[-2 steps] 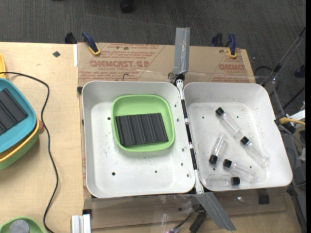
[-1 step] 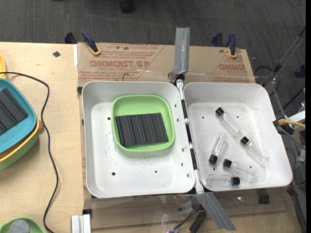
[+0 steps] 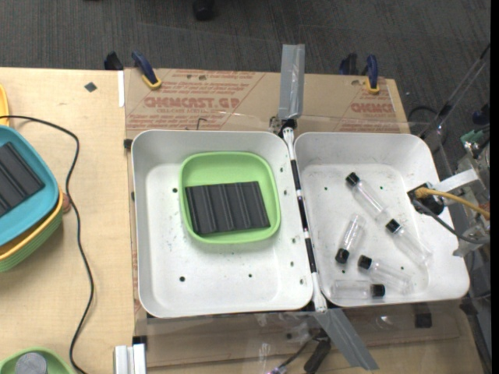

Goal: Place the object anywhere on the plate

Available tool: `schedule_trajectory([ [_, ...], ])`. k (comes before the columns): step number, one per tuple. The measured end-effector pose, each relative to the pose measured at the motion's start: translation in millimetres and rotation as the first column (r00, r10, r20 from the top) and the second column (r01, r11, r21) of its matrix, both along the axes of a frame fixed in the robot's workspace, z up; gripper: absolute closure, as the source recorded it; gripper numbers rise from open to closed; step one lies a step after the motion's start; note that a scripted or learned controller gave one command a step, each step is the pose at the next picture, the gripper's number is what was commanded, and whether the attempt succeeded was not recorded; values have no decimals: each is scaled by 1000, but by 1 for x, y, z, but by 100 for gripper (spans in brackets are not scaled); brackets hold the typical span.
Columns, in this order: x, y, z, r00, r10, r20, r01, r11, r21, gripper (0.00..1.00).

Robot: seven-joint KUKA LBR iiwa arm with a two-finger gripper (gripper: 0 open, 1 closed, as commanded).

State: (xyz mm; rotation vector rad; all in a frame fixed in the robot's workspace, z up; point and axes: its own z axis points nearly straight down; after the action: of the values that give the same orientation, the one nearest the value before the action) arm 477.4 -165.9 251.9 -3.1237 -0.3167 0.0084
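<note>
A green square plate rests in the left white bin, toward its back. A black ribbed mat covers the plate's floor. In the right white bin lie several clear plastic tubes with black caps. One tube lies slanted near the middle. Another tube lies just left of it, cap toward the front. A third tube lies along the front wall.
A yellow cable with a black end reaches over the right bin's right rim. A stack of teal and yellow dishes sits on the wooden table at the left, and a black cord runs beside it. Blue clamps hold cardboard behind the bins.
</note>
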Motion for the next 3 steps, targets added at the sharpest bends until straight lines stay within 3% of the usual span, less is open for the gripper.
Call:
schedule_trajectory([
  [1, 0, -42, 3, 1000, -4, 0, 4, 1000, -1, 0],
  [2, -1, -57, -9, 1000, -5, -1, 5, 1000, 0, 0],
  [3, 0, -56, 14, 1000, 2, 1, -2, 1000, -1, 0],
])
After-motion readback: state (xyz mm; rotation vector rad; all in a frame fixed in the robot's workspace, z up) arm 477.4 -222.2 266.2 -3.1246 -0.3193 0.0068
